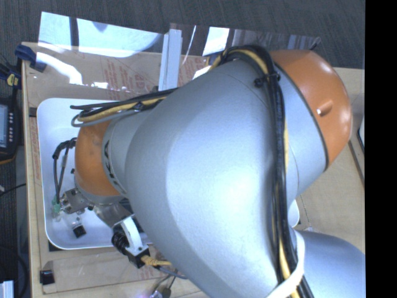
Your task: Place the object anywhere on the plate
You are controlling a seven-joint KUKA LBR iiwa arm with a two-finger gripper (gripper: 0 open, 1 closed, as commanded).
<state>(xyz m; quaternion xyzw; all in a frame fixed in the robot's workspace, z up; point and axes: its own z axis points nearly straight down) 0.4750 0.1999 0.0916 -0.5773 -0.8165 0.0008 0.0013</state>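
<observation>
My grey arm (217, 166) with its orange band (93, 160) reaches across from the right and covers most of both bins. The wrist hangs low over the front left part of the left white bin (46, 123). My gripper (69, 213) sits just above that bin's floor near its front left corner. A small dark piece (79, 231) lies or hangs right beneath it; I cannot make out whether it is an object or part of the gripper. The arm hides whatever else is in the bins.
Black and yellow cables (111, 107) run along the arm to the wrist. A clear panel (99, 42) stands behind the bins. The wooden bench edge (37, 272) runs along the front left, with a dark device (9, 129) at the far left.
</observation>
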